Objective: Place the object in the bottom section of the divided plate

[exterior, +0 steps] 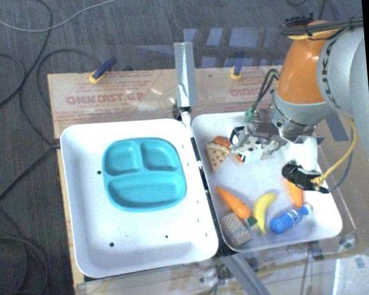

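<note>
The turquoise divided plate (145,174) lies in the left bin (90,248), with two small sections at the far side and one wide section at the near side; nothing is on it. My gripper (247,142) hangs low over the far part of the right bin (333,227), just right of a tan waffle-like piece (218,153) with a small orange bit beside it. The wrist hides what is under the gripper. Nearer lie a carrot (233,202), a banana (264,209) and a blue bottle (288,219).
A brown textured block (235,230) sits at the right bin's near left corner, and an orange piece (295,193) lies by a black cable fitting (297,173). A raised divider (200,174) separates the bins. The arm's body fills the far right.
</note>
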Available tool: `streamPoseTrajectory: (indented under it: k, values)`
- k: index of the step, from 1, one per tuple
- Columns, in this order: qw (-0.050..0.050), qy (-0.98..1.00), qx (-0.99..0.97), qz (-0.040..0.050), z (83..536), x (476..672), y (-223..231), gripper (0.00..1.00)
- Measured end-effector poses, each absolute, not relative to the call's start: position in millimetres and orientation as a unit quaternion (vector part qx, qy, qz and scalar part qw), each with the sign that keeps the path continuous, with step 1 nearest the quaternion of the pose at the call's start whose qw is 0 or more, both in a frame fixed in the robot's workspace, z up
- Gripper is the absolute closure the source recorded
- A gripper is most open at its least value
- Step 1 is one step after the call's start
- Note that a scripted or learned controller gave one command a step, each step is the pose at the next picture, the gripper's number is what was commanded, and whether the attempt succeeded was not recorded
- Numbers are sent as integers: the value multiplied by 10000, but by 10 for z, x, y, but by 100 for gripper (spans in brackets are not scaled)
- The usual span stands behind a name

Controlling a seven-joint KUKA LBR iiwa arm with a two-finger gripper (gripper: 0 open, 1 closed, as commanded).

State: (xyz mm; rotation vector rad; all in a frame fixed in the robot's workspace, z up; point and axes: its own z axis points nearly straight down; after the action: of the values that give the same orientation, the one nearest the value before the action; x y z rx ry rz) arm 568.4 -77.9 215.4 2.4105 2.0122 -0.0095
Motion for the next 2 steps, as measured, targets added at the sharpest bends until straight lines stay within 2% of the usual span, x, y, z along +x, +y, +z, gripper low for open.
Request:
streamPoseTrajectory:
  k: [1,2]
  values:
    - [-1,6358,7718,-26,1825,5642,-562,100]
    - [0,6358,7719,-24,1828,5643,-562,0]
